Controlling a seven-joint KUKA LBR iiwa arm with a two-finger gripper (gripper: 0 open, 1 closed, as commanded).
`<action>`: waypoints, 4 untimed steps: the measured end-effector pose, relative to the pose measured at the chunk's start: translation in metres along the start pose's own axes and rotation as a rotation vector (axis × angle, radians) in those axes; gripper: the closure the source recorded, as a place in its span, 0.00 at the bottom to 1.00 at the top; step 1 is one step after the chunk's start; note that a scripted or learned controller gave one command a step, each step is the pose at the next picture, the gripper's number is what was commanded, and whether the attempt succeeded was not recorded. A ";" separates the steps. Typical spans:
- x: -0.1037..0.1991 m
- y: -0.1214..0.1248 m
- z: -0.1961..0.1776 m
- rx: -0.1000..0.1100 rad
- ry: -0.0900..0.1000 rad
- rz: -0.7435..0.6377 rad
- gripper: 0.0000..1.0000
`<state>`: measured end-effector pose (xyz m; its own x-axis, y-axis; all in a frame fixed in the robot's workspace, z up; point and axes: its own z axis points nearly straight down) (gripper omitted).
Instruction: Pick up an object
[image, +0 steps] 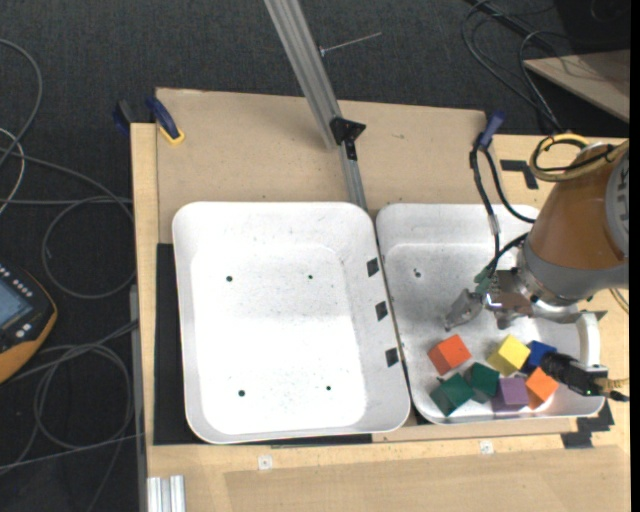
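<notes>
White plastic is seen twice over on the bench: a left bin (275, 320) and a right bin (430, 245) set side by side, edges touching. In the right bin's near right corner a cluster of small blocks is gathered: an orange block (450, 353) on the left, two green blocks (468, 388) nearer, a purple block (512, 392), a yellow block (513, 353), a blue block (539, 353) and another orange one (541, 384) at the right. The gripper (470, 305) is held over the right bin, just far-left of the cluster, reached in from the right. Its fingers are seen spread apart, with nothing between them. No block is touched by it.
</notes>
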<state>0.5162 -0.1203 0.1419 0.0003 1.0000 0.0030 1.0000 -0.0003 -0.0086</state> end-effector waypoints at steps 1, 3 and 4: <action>0.001 -0.001 0.045 -0.002 0.000 0.000 0.00; 0.000 0.005 -0.012 -0.014 -0.004 -0.002 1.00; 0.006 0.000 -0.058 -0.015 -0.004 -0.002 1.00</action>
<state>0.5171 -0.1148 0.2002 -0.0020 1.0000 -0.0010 1.0000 0.0020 0.0064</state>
